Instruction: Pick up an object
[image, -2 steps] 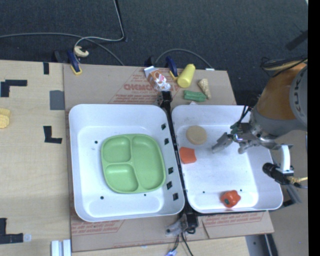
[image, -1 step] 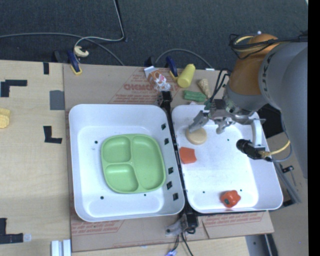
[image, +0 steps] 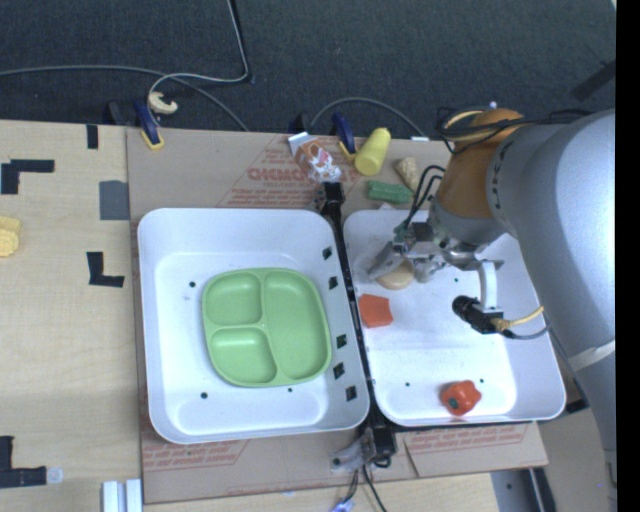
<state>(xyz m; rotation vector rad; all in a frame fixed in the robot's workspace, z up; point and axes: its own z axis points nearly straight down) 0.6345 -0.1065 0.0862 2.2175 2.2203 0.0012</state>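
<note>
The gripper (image: 398, 262) is lowered over a beige object (image: 397, 278) near the right bin's (image: 520, 395) upper-left corner. Whether anything is grasped cannot be told; lifting remains.

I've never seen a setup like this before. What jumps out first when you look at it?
The big grey robot arm with its orange band fills the right side, its gripper down in the right bin over a pale, potato-like object. In the left bin sits a bright green divided plate. Smaller splashes of colour are an orange block and a red pepper-like toy in the right bin.
</note>
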